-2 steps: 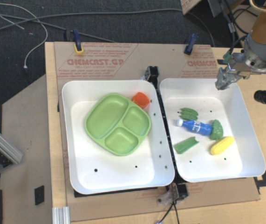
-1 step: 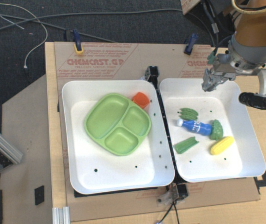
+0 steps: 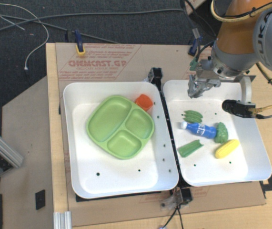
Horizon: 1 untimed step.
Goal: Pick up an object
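Overhead, the gripper (image 3: pixel 196 90) hangs at the upper edge of the right bin (image 3: pixel 255 166), right of frame centre, above bare white floor; nothing sits between its tips, and whether they stand apart or together cannot be told from this angle.

Candidates, all in the right bin, below the gripper:
- Green pea pod (image 3: pixel 193 115), nearest, just below the tips. Looks like a toy plastic piece: light, stiff, smooth. Lies roughly left-right; best taken across its narrow width at mid-length.
- Blue tube (image 3: pixel 200 129), white cap at its left end, lying just under the pod. Rounded body, likely to roll or squirt out of a pinch; grip across the middle, not at the cap.
- Small green leafy piece (image 3: pixel 221 131), touching the tube's right end. Lumpy, probably crowds any grasp on the tube from that side.
- Flat green pod (image 3: pixel 190 148), lower, apart from the rest. Low profile, so the fingers would need to reach almost to the floor.
- Yellow corn cob (image 3: pixel 226 148), lower right, clear on most sides. Chunky, ridged, probably the surest hold, across its short axis.

Left bin (image 3: pixel 74 128) holds a green divided plate (image 3: pixel 120 126) with a small orange object (image 3: pixel 144 101) at its upper right rim. Plate is wide and flat, a poor choice for a two-finger pinch.

Judgement: pea pod is closest; corn is the easiest.
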Motion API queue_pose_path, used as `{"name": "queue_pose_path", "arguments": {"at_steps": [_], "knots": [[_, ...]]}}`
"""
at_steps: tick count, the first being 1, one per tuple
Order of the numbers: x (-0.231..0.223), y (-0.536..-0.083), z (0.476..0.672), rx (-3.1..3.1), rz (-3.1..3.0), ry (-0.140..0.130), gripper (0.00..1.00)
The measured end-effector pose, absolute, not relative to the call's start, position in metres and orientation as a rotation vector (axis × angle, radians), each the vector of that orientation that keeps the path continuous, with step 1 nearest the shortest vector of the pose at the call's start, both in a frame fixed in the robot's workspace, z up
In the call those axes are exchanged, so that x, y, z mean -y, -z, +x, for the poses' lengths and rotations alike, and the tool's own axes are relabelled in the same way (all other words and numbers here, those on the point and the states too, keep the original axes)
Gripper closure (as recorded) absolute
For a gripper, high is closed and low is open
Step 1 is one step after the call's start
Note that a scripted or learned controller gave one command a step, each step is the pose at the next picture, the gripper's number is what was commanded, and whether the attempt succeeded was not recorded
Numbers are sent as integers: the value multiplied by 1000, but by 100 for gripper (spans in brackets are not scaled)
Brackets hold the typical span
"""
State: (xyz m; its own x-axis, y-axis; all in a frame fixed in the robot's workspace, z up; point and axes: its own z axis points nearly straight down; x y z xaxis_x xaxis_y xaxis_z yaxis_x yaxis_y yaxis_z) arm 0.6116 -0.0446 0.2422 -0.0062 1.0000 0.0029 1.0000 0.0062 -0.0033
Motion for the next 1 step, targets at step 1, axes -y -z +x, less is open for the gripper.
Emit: {"name": "queue_pose_path", "arguments": {"at_steps": [1], "knots": [[0, -229, 595, 2223, -2214, -3, 100]]}}
